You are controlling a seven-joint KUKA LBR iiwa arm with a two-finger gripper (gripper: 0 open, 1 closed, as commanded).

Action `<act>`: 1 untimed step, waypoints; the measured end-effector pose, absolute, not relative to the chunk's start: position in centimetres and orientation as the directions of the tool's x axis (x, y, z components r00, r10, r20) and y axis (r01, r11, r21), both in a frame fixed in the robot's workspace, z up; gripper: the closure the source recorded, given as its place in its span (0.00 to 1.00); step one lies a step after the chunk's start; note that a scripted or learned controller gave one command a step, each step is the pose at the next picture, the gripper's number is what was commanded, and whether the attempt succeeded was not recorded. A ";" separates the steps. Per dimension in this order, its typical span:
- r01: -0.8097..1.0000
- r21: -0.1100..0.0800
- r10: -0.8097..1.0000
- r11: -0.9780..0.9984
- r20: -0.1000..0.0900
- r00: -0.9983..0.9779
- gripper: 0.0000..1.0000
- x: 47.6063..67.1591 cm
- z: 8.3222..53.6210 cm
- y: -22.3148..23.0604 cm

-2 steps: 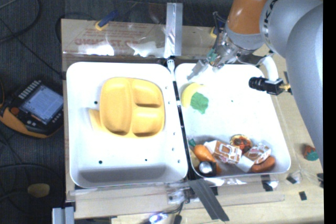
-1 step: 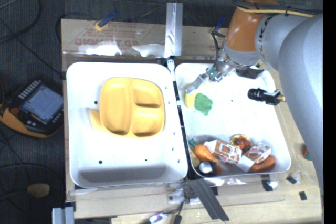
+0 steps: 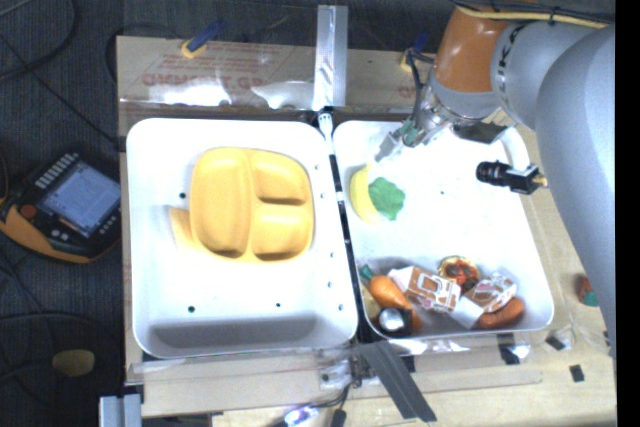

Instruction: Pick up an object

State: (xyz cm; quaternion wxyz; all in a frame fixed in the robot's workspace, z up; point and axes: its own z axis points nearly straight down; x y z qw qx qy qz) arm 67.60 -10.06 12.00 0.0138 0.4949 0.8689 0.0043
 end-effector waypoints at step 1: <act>0.860 0.010 0.860 0.511 -0.009 -0.511 0.00 67.3 11.8 -9.9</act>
